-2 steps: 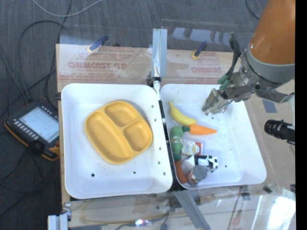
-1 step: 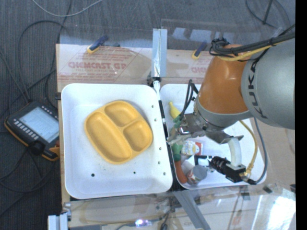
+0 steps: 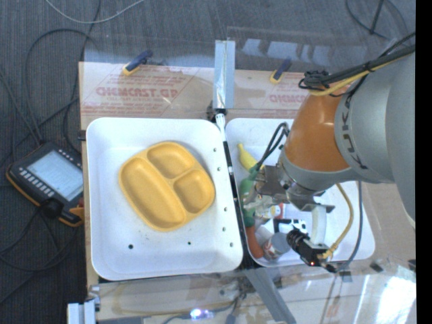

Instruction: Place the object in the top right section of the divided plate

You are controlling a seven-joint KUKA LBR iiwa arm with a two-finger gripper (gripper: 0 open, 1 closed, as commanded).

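Note:
A yellow divided plate (image 3: 167, 184) with three sections lies in the left white bin (image 3: 108, 241). The arm reaches into the right bin (image 3: 361, 245) from the right, its orange band and grey wrist over the bin's middle. The gripper (image 3: 266, 204) hangs low over a heap of small objects at the right bin's left side: a yellow banana-like piece (image 3: 246, 158), green pieces (image 3: 250, 193) and a red-orange piece (image 3: 252, 238). The wrist hides the fingers.
A metal post (image 3: 223, 73) stands at the back between the two bins. A handheld pendant (image 3: 48, 178) lies on the floor at the left. Cables run over the carpet behind the bench. Yellow-blue clamps (image 3: 137, 62) hold the bench board's rear edge.

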